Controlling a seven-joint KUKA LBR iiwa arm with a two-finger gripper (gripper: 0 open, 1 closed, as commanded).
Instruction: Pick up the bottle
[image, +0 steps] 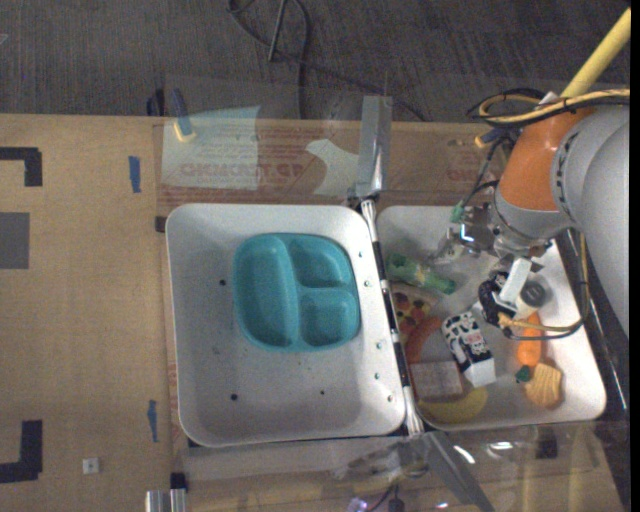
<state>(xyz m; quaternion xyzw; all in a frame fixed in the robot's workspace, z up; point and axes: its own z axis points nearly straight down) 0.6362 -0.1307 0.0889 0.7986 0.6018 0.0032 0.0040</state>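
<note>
A green bottle (421, 273) lies on its side in the right bin (585, 400), close to that bin's left wall, with its length running left to right. My gripper (455, 243) hangs over the upper middle of the right bin, just above and to the right of the bottle's right end. Nothing shows between its tips. The grey arm with its orange band (535, 170) reaches in from the upper right.
A teal divided plate (297, 290) lies in the left bin (200, 380). The right bin also holds a pizza slice (405, 305), a cow-patterned carton (469, 346), a brown cracker (437, 380), a banana (455, 405), a carrot (527, 347) and a waffle piece (545, 385).
</note>
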